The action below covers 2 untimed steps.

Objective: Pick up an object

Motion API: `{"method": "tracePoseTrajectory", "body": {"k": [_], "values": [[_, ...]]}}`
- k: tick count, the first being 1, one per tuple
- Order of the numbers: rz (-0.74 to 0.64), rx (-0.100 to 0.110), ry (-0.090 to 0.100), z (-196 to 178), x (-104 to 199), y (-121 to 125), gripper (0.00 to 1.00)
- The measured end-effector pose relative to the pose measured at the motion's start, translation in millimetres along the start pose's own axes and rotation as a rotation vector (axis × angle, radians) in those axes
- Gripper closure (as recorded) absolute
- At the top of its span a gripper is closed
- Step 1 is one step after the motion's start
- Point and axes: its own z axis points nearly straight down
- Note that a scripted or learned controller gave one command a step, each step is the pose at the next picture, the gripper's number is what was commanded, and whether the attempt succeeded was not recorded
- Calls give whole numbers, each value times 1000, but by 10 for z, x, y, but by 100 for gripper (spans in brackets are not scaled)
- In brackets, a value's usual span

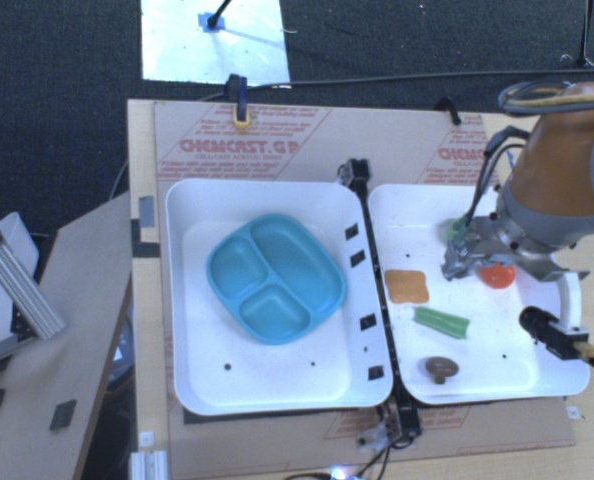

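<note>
Item, my pincer (pixel 461 260): low over the right-hand bin (pixel 497 383), reaching in from the right, metal fingertips pointing toward the divider; whether they are spread or pressed together I cannot tell at this slant, and I see nothing clearly between them. Item, red round object (pixel 496 275): just beside my pincer on the arm side, partly tucked under my wrist, resting on the bin floor as far as I can judge; the likeliest candidate for picking. Item, flat orange-brown piece (pixel 406 286): near my pincer, on the divider side and a little toward the front. Item, green stick-shaped object (pixel 442 320): near, to the front of my pincer, lying flat. Item, small brown knob-like object (pixel 440 369): well apart, toward the front wall of the same bin. Item, blue divided plate (pixel 275 277): well apart, beyond the divider, in the left-hand bin (pixel 202 388). Status, as I judge it: approach made, descent largely done, no object lifted; every piece appears to lie on its bin floor. Remaining: centre over one piece, pinch it, raise it clear of the bin.
</note>
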Motion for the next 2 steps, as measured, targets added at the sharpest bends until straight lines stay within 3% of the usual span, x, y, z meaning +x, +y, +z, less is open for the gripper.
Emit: {"method": "tracePoseTrajectory", "body": {"k": [2], "values": [[0, 0, 0, -43, 1271, 74, 100]]}}
